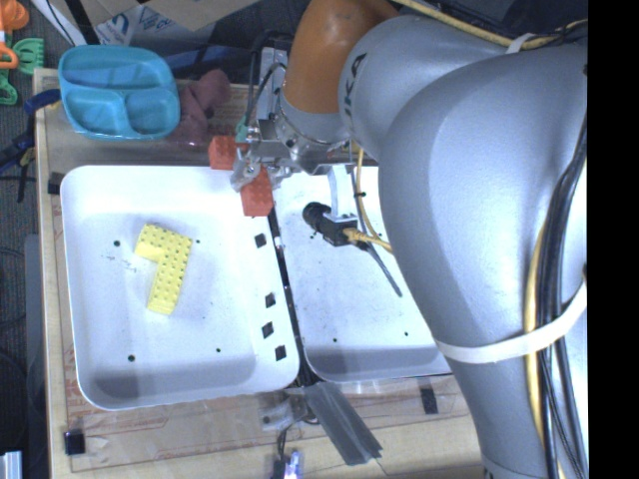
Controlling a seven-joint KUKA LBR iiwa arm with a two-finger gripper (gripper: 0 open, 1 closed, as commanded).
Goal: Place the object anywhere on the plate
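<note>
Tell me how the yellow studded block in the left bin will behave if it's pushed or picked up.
The yellow block looks like rigid moulded plastic, so it will probably hold its shape. It lies flat on the left bin floor and is L-shaped, so it should slide rather than roll or tip. Its studded top and straight edges likely give decent grip, and it is probably light.

The bench [150, 417] bears two white bins [110, 257].

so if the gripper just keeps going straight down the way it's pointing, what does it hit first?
Probably the ridge where the two white bins meet, near its top end. The gripper points downward with a reddish block at its tip, over that divider's left side. Depth is unclear, so it could land on the left bin's floor instead.
</note>
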